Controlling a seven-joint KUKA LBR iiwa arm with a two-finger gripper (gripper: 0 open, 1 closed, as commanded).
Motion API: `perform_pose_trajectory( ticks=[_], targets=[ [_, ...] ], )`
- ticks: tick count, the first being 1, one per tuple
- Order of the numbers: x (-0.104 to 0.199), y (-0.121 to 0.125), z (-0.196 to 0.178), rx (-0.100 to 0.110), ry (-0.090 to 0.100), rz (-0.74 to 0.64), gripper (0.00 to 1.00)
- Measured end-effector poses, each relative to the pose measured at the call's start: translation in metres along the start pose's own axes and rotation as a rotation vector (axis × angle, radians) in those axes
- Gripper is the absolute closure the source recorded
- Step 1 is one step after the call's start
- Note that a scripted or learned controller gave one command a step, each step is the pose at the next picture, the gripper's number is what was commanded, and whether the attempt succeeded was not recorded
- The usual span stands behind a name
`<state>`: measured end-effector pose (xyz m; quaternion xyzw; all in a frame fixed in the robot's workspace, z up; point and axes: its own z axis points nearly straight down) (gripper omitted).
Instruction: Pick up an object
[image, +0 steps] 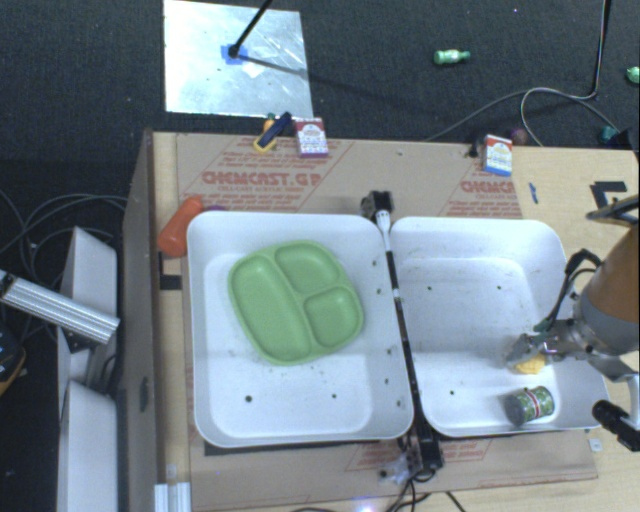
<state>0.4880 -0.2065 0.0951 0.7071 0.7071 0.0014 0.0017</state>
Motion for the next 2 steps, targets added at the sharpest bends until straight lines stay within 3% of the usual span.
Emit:
perform_pose_trajectory(
  ticks=[1,2],
  targets=[
    [0.024,0.029,-0.076,0.000,-0.001,-0.004,1.00],
    [0.038,0.108,-0.088,0.001,-0.001,-0.004,1.00]
  ],
)
